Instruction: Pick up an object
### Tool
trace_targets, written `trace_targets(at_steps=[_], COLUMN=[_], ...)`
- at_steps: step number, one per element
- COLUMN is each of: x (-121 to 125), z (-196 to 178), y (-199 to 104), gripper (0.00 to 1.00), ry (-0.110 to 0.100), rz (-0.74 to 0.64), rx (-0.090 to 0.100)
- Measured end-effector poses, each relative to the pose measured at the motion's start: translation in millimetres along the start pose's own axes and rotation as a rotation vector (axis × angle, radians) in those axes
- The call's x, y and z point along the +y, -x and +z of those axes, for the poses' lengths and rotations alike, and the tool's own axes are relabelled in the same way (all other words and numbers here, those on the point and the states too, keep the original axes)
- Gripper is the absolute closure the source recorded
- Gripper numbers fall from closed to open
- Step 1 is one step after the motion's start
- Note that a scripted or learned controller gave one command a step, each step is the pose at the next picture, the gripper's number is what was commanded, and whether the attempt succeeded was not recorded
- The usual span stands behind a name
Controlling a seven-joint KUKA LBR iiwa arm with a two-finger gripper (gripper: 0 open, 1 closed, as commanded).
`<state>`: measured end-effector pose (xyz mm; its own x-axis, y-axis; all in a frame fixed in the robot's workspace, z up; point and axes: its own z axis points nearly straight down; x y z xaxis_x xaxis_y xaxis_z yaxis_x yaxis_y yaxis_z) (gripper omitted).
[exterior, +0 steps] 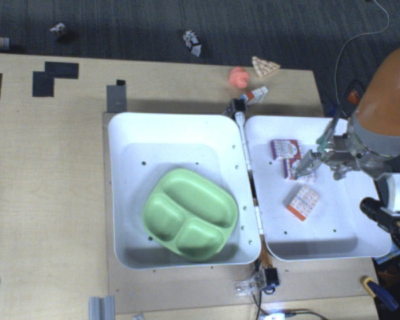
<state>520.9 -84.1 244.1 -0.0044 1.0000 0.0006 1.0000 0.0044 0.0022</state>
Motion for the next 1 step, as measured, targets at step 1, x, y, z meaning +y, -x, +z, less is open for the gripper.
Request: trace_targets(at_steps=[1], x=[4.7], z=[112.1], y=[14.6], gripper=[0.0], ry=[-0.004], rz=[0.003], rx=[0.0])
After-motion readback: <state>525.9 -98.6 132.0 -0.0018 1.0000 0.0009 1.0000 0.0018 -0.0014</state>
